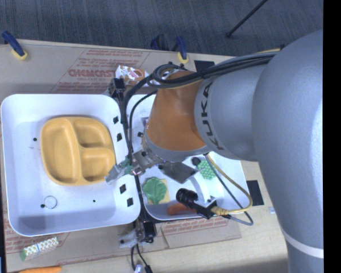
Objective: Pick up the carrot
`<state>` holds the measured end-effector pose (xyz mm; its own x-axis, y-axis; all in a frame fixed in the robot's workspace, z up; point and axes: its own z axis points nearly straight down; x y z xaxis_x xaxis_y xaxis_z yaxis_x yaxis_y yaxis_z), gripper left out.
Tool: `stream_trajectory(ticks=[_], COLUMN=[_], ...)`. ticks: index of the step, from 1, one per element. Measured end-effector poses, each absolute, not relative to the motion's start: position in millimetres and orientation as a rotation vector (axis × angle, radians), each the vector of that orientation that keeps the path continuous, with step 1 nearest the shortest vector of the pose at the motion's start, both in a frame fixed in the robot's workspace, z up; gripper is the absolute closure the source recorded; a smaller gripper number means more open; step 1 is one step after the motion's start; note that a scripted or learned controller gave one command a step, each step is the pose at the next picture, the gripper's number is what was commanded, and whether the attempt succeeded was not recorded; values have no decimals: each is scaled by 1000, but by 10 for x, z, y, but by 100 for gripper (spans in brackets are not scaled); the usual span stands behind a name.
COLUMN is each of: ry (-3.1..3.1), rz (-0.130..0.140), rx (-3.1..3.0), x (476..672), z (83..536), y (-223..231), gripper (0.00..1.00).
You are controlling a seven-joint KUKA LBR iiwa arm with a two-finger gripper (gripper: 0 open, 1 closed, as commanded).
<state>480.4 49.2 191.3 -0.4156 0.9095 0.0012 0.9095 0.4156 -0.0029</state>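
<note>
The carrot (177, 210) is a small orange piece lying near the front edge of the right bin (159, 214). Part of it sits behind a black cable fitting. The arm covers most of that bin from above, its orange band at the middle. The gripper (121, 170) points left and sits low over the divide between the two bins, up and to the left of the carrot and apart from it. I see nothing held in it.
A green leafy toy (154, 189) lies just above the carrot, and a green patterned piece (206, 169) sits further right. In the left bin (11, 152) are a yellow divided plate (77, 149) and a small ring (49, 202). A wrapped packet (40, 247) lies on the bench in front.
</note>
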Motion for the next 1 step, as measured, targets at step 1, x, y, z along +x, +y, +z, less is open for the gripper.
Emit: stream_trajectory(ticks=[1], ry=[-2780], rz=[3], rx=[-1462], x=[5703], z=[1918], y=[-84], gripper=[0])
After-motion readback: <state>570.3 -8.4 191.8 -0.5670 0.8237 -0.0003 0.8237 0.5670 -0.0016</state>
